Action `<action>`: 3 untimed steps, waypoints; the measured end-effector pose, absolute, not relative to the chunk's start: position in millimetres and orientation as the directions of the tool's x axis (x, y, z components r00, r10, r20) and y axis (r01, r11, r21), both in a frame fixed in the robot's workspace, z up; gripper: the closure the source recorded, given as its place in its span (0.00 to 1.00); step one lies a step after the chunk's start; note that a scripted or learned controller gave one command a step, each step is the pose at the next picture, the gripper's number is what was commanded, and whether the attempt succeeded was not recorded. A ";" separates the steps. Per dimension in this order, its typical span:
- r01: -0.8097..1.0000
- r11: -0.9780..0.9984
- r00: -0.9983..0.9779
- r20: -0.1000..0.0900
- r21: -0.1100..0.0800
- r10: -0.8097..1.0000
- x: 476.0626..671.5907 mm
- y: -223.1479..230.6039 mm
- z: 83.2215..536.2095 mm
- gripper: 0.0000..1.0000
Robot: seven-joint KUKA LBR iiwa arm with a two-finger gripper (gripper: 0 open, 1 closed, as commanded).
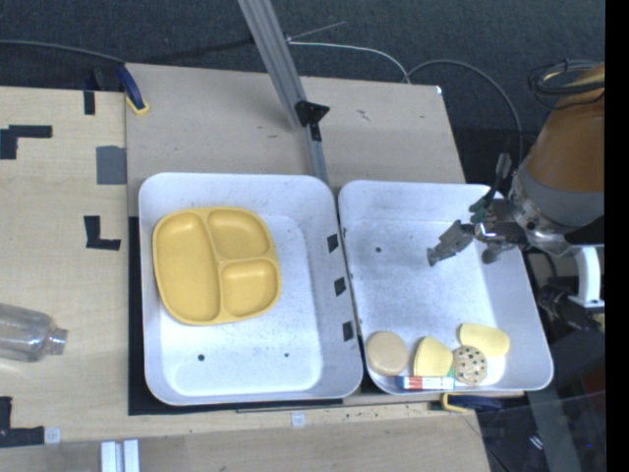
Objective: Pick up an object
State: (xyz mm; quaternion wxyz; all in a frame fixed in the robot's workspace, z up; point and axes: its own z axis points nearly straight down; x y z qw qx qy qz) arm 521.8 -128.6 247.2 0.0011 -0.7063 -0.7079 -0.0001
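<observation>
Smooth, slightly glossy yellow plastic on the divided plate (215, 263). Matt white plastic, finely speckled, on both bins (167, 362). Pale bare wood on the bench (59, 254). Clear, shiny plastic on the bottle (28, 332). Brushed metal on the slanted rail (270, 42).

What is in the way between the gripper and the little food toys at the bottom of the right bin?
Nothing that I can see. The gripper hangs over the bare white floor of the right bin, and the toy foods sit in a row along the bin's near edge. Only open bin floor lies between them.
</observation>
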 end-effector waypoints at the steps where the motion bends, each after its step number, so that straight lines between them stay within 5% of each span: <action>1: 1.000 -0.004 0.004 -0.002 -0.005 1.000 532.3 -189.0 202.7 0.00; 2: 1.000 0.002 -0.002 0.000 -0.002 1.000 533.5 -184.5 215.1 1.00; 3: 1.000 0.002 -0.002 -0.001 -0.004 1.000 580.8 -191.3 155.5 1.00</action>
